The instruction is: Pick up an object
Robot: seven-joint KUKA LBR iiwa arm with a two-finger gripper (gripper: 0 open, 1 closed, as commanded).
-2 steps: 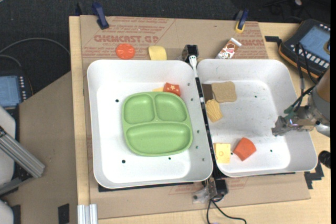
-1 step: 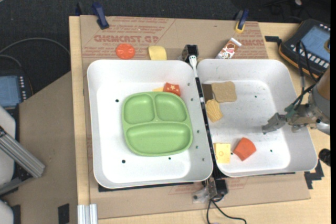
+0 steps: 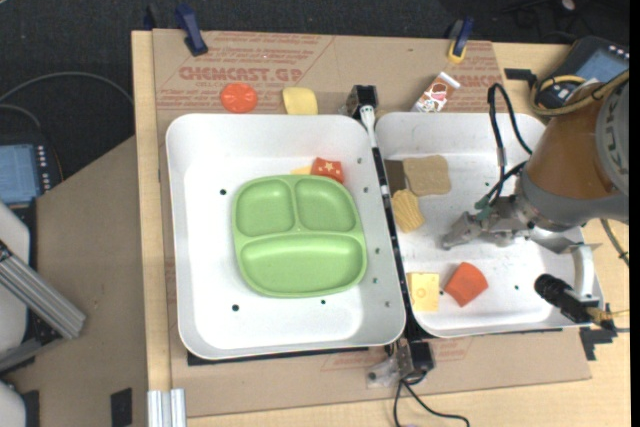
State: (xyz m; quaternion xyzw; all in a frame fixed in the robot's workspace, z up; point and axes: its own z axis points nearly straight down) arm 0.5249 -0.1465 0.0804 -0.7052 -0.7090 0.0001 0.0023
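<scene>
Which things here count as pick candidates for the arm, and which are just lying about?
In play, right bin:
gripper
orange block
yellow block
tan flat piece
ridged yellow piece

Lying about:
green divided plate
red piece behind it
orange disc, yellow piece, small packet on the bench

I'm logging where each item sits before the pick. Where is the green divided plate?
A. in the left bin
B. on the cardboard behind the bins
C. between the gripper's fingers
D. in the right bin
A. The green divided plate lies flat in the middle of the left bin, while the gripper is over the right bin.
</scene>
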